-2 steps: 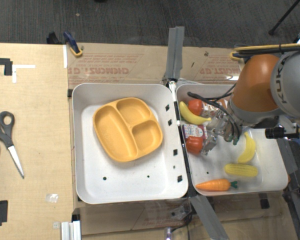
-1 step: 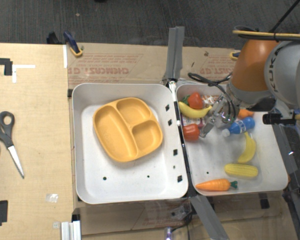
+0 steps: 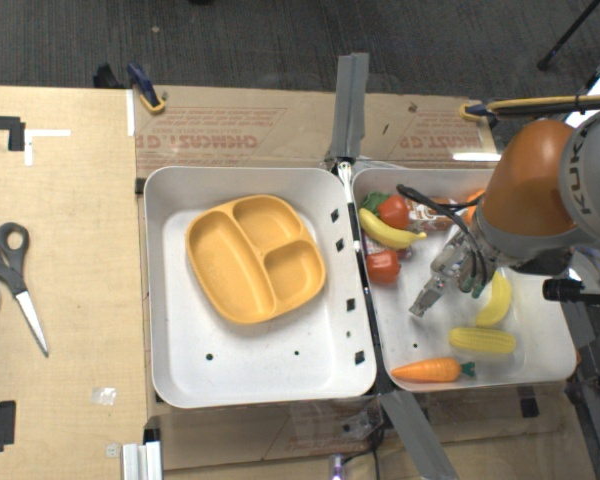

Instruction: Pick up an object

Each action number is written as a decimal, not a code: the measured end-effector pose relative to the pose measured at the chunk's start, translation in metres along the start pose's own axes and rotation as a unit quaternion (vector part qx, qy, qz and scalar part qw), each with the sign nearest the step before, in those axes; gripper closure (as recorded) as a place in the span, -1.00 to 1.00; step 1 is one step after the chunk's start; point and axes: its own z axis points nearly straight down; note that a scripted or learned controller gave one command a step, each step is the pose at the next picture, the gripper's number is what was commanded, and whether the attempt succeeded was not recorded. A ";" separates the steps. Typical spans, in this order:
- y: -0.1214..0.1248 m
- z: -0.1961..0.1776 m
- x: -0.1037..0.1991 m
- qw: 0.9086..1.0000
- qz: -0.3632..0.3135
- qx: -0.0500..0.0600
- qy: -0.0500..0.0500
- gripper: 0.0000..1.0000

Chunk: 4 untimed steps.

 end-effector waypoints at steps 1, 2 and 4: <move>0.052 0.003 -0.066 0.998 0.060 0.011 0.013 -1.00; -0.004 0.000 -0.013 0.995 0.102 0.000 0.000 -1.00; -0.047 -0.001 -0.076 1.000 0.009 -0.002 -0.001 -1.00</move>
